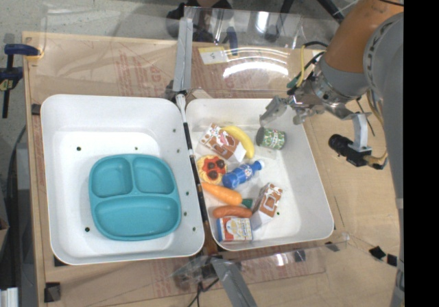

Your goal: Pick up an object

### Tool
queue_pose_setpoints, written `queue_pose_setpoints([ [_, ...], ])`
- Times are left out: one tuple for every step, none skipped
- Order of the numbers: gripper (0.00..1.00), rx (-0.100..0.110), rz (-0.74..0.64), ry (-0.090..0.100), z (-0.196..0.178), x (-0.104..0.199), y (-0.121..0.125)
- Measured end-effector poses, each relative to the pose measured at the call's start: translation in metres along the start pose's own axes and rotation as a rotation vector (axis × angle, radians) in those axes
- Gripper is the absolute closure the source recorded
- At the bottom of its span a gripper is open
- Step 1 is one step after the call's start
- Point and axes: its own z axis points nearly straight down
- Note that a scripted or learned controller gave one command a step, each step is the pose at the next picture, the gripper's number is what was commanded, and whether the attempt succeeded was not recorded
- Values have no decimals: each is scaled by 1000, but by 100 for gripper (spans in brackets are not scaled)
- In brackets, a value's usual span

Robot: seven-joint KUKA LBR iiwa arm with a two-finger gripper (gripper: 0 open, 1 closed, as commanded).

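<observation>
Near right bin (322,199) far edge: small green can (271,138), white label, lying on side. Gripper (285,110) just above it, fingers spread, nothing between.

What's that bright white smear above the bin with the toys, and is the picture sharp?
Camera view: the smear is glare on a clear sheet behind the right bin; the toys look fairly sharp, while the gripper is slightly soft, and shadows are faint.

You look down from one fixed camera above the bench (82,59), tilted at a slant and set far enough back to take in both white bins, the left bin (62,114) and the right bin (312,182), with the arm (363,31) entering from your right.
</observation>
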Motion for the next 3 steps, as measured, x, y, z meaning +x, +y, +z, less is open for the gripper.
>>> queue_pose_setpoints([
  [0,-3,-51,0,131,-40,24],
  [100,-3,-56,-1,119,-40,25],
  [100,-4,-197,-1,40,18,35],
])
